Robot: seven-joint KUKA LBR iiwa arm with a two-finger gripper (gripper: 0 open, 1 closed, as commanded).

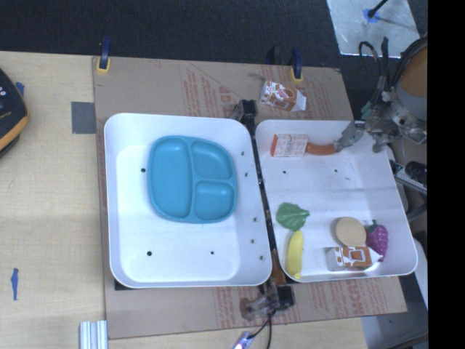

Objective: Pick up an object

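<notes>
My gripper (362, 141) hangs over the far right corner of the right bin (385, 195), open, its two grey fingers spread apart with nothing between them. The left fingertip (346, 139) is right at the end of an orange carrot-like piece (320, 149). Beside that piece lies a small white and orange carton (289, 145). Along the near side of this bin are a green leaf (291, 215), a yellow banana (294, 253), a tan round bun (350, 231), purple grapes (377, 238) and another carton (351, 258).
The left bin (123, 195) holds a blue divided plate (192, 178). A small carton (282, 97) lies on the cardboard behind the bins. Clamps (296, 60) pin the cardboard's far edge. A yellow and black device (9, 115) sits at the far left.
</notes>
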